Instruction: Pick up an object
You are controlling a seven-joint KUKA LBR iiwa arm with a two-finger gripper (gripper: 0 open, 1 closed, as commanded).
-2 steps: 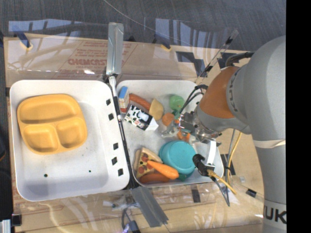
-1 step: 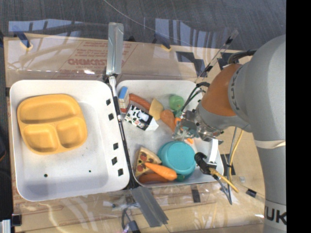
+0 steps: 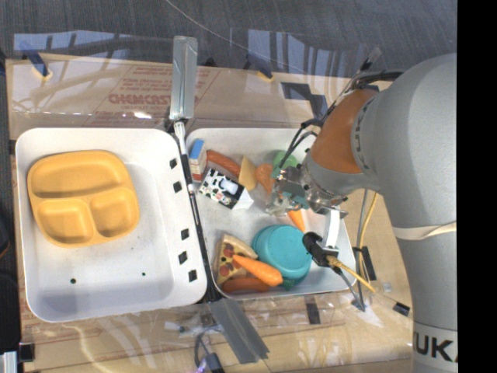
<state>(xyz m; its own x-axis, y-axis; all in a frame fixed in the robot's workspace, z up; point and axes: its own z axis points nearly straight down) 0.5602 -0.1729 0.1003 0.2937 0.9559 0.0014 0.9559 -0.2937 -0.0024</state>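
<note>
My gripper (image 3: 284, 198) is down in the right bin (image 3: 203, 140), at its middle right, over a small orange carrot piece (image 3: 297, 221) and just above the teal bowl (image 3: 283, 251). Beside it to the left lie an orange piece (image 3: 265, 177) and a tan wedge (image 3: 248, 174), with a green item (image 3: 279, 160) behind it. The wrist hides what is under the gripper. Nothing visibly hangs from it.
The right bin also holds a red sausage (image 3: 224, 162), a black-and-white carton (image 3: 220, 188), a blue item (image 3: 196, 149), a pizza slice (image 3: 230, 255) and a long carrot (image 3: 261, 270). A yellow divided plate (image 3: 81, 195) lies in the left bin (image 3: 109, 294).
</note>
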